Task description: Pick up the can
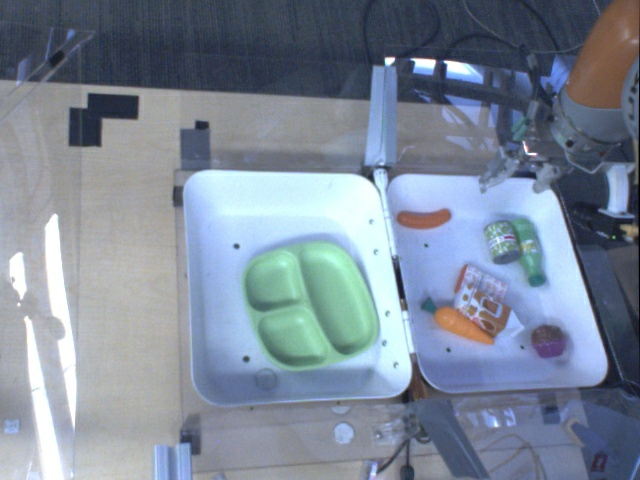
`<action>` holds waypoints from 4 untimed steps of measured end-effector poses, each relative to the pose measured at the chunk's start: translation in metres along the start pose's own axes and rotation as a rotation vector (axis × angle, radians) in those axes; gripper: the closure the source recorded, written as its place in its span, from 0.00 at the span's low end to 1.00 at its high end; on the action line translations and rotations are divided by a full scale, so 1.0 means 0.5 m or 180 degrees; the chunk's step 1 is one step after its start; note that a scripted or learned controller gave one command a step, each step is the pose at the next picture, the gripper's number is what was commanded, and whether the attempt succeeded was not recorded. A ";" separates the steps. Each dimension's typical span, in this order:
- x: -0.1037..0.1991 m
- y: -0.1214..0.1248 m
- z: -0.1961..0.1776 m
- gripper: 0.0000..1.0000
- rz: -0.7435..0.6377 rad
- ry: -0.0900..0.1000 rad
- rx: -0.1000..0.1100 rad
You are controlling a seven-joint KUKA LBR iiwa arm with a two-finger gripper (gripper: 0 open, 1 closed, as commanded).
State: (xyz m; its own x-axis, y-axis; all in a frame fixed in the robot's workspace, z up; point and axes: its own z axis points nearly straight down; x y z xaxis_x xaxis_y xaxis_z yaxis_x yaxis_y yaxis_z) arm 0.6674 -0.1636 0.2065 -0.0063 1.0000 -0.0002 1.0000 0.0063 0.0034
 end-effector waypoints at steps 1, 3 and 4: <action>-0.070 -0.079 0.209 0.00 -0.0176 -0.0002 -0.0012; -0.066 -0.071 0.178 0.00 -0.0191 -0.0008 -0.0047; -0.063 -0.058 0.140 1.00 -0.0210 -0.0020 -0.0107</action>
State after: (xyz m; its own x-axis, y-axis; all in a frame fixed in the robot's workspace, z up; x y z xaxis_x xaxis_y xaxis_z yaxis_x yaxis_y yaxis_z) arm 0.6386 -0.1955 0.1364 -0.0722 0.9974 -0.0078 0.9967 0.0724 0.0369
